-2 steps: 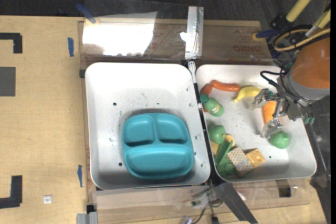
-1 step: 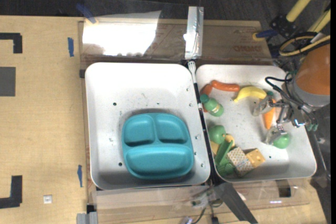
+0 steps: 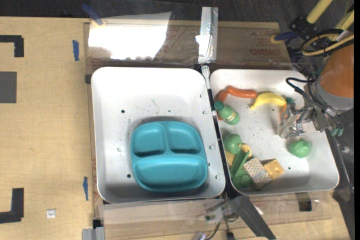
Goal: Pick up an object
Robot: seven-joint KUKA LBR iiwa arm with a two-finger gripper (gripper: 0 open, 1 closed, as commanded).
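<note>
Gripper (image 3: pixel 292 123) low in the right bin (image 3: pixel 332 177), near its right wall; nothing seen between the fingers, spread or pressed I cannot tell.

Risk: I close between the banana (image 3: pixel 268 100) and the green ball (image 3: pixel 300 147) just beside me and catch neither, or nudge the ball to the wall. Count: two bins, left bin (image 3: pixel 107 87) holding one teal tray (image 3: pixel 167 155); right bin about eight small toys, including one orange carrot (image 3: pixel 239 93), heaped toward its left and near edges.
</note>
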